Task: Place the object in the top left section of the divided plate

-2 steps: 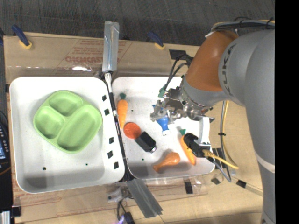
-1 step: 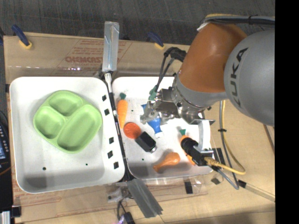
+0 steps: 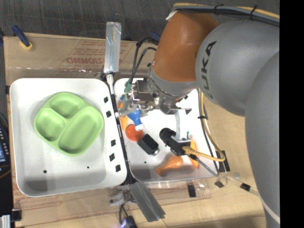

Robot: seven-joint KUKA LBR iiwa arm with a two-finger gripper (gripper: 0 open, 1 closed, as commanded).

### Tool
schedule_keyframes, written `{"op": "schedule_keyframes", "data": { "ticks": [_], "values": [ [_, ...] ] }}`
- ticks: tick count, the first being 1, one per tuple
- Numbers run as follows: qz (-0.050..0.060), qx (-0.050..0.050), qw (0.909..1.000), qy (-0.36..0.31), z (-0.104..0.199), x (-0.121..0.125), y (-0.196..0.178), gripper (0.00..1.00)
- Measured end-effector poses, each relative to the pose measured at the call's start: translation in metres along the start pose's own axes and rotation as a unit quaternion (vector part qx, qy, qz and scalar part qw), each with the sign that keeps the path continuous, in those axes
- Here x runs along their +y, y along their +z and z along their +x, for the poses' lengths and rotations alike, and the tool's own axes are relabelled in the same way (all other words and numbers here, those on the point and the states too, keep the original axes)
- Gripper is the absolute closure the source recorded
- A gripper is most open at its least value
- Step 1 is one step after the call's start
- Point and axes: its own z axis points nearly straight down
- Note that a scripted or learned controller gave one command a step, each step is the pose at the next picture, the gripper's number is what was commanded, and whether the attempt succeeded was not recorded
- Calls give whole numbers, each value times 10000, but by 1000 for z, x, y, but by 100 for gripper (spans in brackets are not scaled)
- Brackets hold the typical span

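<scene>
Green, glossy 3-lobed plastic plate [image 3: 69, 122]

The surface [image 3: 52, 51] carries two white bins: the bin under the plate [image 3: 28, 184] and the bin right of the plate [image 3: 142, 175].

There is one green divided plate [image 3: 76, 133], and it has three sections, two smaller and one larger.

Right of the plate, four loose things can be counted. Two are orange, the nearer orange piece [image 3: 134, 133] and the farther orange piece [image 3: 172, 165]. There is also one blue piece [image 3: 135, 115] and one black block [image 3: 148, 145].

Anything lying under the arm beyond these cannot be counted.
</scene>
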Motion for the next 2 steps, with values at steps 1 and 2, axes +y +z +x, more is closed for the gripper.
{"op": "schedule_keyframes", "data": {
  "ticks": [1, 2],
  "values": [
    [8, 1, 9981, -619, -56, -29, 8, 100],
    [28, -1, 9936, 1131, -3, 7, 65, 100]
  ]
}}
